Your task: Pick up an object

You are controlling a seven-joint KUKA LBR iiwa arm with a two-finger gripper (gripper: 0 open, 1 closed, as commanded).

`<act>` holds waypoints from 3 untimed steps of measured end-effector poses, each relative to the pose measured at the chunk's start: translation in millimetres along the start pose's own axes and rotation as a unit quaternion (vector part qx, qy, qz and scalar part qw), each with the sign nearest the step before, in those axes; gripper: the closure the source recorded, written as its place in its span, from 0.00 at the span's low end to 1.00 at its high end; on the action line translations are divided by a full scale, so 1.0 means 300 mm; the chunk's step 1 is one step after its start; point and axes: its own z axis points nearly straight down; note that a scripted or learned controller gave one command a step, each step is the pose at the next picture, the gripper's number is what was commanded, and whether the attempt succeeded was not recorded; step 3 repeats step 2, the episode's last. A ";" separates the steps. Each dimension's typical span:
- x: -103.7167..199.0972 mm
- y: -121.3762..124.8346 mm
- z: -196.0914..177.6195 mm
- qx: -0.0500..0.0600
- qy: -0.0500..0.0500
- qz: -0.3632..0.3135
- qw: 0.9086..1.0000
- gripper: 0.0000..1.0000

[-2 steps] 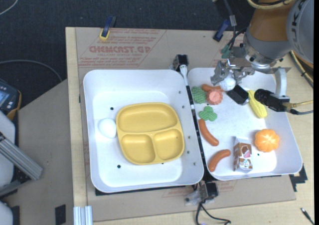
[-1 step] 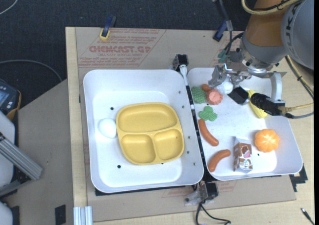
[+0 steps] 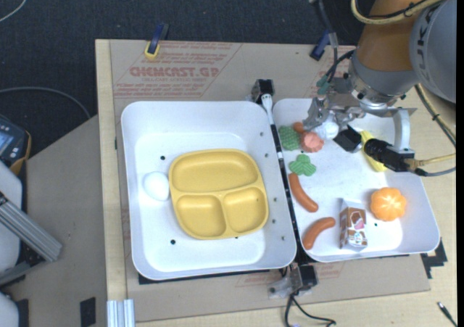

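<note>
White right bin (image 3: 417, 235): small pinkish-red toy (image 3: 312, 142).

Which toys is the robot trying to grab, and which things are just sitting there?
For the job:
- claw, down in the right bin
- pink toy and green leafy toy, nearest the claw
- other toys there it might pick: orange, two sausages, small box

Just lying about:
- yellow divided tray
- white egg
- left bin
</note>
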 end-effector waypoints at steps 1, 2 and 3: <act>-0.011 0.019 -0.062 -0.004 -0.001 -0.001 1.000 1.00; -0.022 0.045 -0.027 -0.003 -0.001 0.000 1.000 1.00; -0.022 0.045 -0.027 -0.003 -0.001 0.000 1.000 1.00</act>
